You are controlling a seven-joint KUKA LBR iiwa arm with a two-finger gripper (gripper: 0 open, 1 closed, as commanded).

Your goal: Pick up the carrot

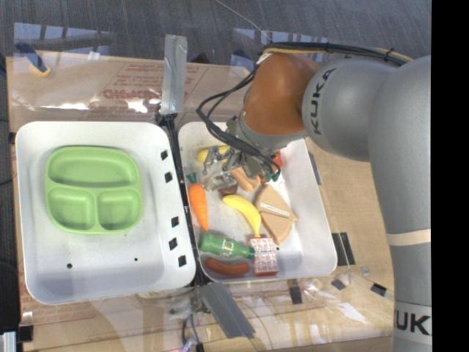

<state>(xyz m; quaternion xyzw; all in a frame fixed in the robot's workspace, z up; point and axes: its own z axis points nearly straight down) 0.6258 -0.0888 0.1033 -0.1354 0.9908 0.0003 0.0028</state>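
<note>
You are looking down on a bench (pixel 88 83) covered in brown cardboard under glossy clear plastic sheeting, with strips of grey tape along the seams and a dark ribbed floor beyond its far edge. Two shallow white bins sit side by side on it. The left bin (pixel 37 218) carries a light green divided plate (pixel 93 189), smooth and moulded, with one long compartment and two smaller ones.

The right bin (pixel 315 218) is crowded. The carrot (pixel 198 206) lies along that bin's left wall, about midway down it, orange, tapered and apart from the gripper. Just right of it you will see a curved yellow banana (pixel 244 212) and a tan sandwich wedge (pixel 276 215). Toward the bin's near edge lie a green bottle (pixel 226 247), a brown sausage (pixel 227 268) and a small red-and-white packet (pixel 264 256), close together.

The grey arm (pixel 374 108) with its orange band (pixel 275 97) reaches in over the bin's far half, black cables looping around it. The gripper (pixel 233 169) sits low among small yellow and reddish items near the far-left corner; you cannot tell how wide it stands or whether it has anything, since the wrist and clutter hide it.
</note>
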